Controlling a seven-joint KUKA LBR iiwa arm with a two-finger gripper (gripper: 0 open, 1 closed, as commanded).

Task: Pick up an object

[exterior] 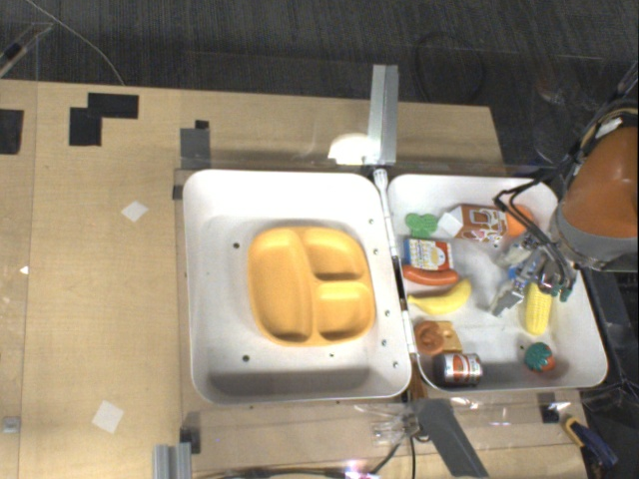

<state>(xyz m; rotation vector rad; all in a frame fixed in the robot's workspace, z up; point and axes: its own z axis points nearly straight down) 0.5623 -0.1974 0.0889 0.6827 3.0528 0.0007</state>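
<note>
Gripper (512, 292): lowered into the right bin (589, 367), beside the corn cob; whether it is released or clenched cannot be told, and nothing is seen grasped in it.
Arm (599, 203): entered from the right edge, with its orange band above the wrist and dark cables draped over the bin's upper right corner.
Corn cob (538, 310): yellow, laid just to the right of the gripper, close to touching it.
Ball (540, 358): small, green and orange, located near the bin's lower right corner, below the corn cob.
Banana (446, 298): laid left of the gripper, directly under the sausage (430, 277).
Packet (429, 254): red and white, positioned above the sausage; a green piece (421, 225) is placed above it.
Box (482, 225): red and white, set near the bin's top wall.
Can (461, 369): laid on its side at the bin's lower left, under a brown round item (435, 336).
Left bin (215, 267): occupied by a yellow divided tray (310, 282) at its centre.
Counter (90, 287): light wood, carrying both bins side by side.
</note>
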